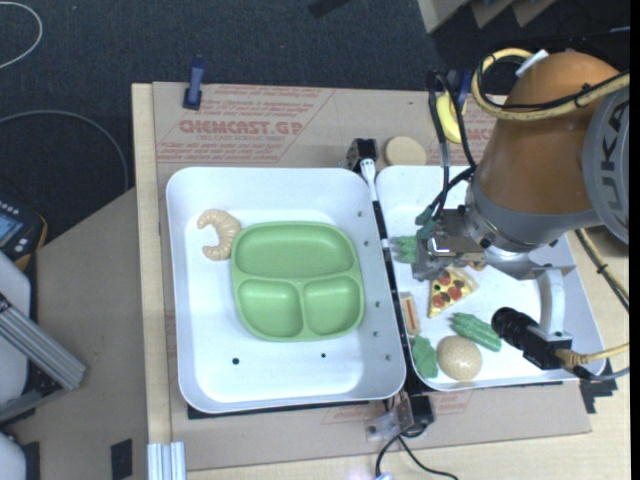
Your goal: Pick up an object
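Observation:
My gripper [440,251] hangs low over the right bin [400,193], its metal fingers pointing down toward the bin's left part, just above a pizza-slice toy [450,290]. A green leafy piece [405,245] lies right by the fingers on their left. Nearer the front of that bin rest a green pea pod [476,330], a beige potato-like ball [460,357], a green piece [425,354] and a thin orange stick [411,313]. The arm's bulk hides the back of the bin.
The left bin [200,348] holds a green divided tray [297,279] and a tan croissant [220,233]. A black cylinder [520,332] on the arm's side hangs over the right bin's front. A round beige disc [405,152] and a yellow cable [447,118] lie behind the bins.

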You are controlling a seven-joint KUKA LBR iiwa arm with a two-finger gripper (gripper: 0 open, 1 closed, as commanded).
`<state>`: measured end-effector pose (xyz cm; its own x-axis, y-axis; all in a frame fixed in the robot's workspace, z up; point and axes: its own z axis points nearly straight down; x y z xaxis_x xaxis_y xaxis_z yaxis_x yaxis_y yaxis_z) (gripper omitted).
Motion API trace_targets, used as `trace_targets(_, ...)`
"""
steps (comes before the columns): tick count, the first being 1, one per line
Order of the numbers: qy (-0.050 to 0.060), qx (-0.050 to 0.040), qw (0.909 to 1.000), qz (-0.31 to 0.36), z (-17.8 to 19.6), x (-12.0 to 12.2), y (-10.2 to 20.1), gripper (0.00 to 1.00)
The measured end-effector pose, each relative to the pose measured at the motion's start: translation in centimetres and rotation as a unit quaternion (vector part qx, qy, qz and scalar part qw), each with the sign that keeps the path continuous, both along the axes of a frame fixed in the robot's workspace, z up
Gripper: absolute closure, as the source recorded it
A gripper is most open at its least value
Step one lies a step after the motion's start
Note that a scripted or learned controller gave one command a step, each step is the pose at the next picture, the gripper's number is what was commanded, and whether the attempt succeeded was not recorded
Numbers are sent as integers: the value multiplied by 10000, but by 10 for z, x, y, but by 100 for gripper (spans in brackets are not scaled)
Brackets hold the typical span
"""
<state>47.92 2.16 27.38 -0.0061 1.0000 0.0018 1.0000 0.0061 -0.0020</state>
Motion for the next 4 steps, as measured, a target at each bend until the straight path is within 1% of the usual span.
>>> trace_targets(1, 9, -6, 10000, -45, -23, 0, -38, 100)
trace_targets(2, -11, -9, 10000, -31, -12, 1, -37, 100)
trace_targets(3, -85, 4, 10000, 9, 121, 1, 15, 100)
trace_targets(4, -29, -14, 10000, -26, 125, 1, 12, 100)
